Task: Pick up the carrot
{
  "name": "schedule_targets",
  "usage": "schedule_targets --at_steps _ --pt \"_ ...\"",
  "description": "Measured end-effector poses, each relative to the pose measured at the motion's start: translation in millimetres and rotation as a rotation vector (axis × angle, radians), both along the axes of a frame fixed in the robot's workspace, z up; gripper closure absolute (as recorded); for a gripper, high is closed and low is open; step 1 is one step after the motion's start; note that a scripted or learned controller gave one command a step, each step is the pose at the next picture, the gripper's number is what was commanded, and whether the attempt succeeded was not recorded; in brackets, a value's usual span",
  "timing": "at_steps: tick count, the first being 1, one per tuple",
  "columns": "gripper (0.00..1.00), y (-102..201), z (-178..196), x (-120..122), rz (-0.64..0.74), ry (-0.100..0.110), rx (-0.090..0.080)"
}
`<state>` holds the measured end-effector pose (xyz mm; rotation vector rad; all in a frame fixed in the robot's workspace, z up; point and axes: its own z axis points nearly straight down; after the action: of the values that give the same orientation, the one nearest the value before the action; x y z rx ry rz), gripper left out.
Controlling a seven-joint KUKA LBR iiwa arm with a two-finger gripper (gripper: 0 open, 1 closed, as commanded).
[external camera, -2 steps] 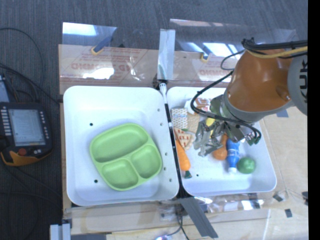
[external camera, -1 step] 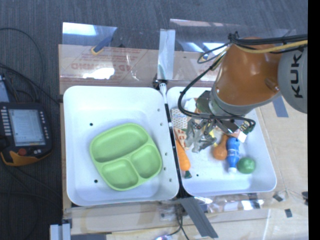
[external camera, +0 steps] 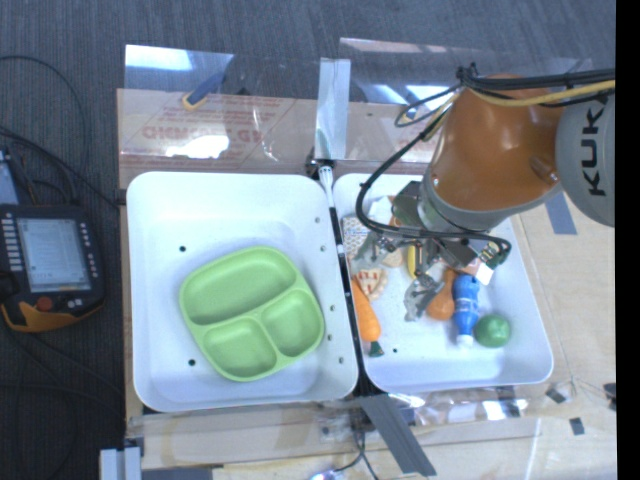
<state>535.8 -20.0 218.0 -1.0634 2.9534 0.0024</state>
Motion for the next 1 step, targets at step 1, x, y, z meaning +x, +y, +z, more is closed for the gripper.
schedule_targets --at_steps 1 --pt "0.00 -9.9 -35.8 -43.1 0.000 0.005 0.000"
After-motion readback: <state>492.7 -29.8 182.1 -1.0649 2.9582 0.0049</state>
